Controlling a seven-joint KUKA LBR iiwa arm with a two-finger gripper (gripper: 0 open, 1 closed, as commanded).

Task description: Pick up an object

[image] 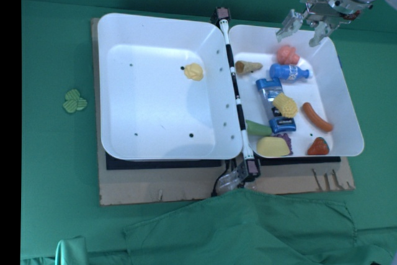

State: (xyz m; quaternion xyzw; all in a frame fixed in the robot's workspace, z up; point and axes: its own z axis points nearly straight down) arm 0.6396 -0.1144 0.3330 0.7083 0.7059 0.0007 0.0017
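**Open gripper over a crowded bin**

Nearest us, the right bin (351, 133) packs its front corner tight: a yellow wedge (273, 146) just beside a red piece (318, 146), a sausage (316, 116) near the right wall; a grab here risks fingers jamming against the rim; mid-bin, a corn cob (285, 104) lies on a blue packet (273, 105), so a pinch could lift two or slip; further back, a blue bottle (289, 72), a cone (248, 67) and a pink toy (287, 54) sit close; the likely target; at the far edge hangs the gripper (306, 24), fingers spread, holding nothing; the left bin (124, 34) offers open room around one yellow toy (193, 72).
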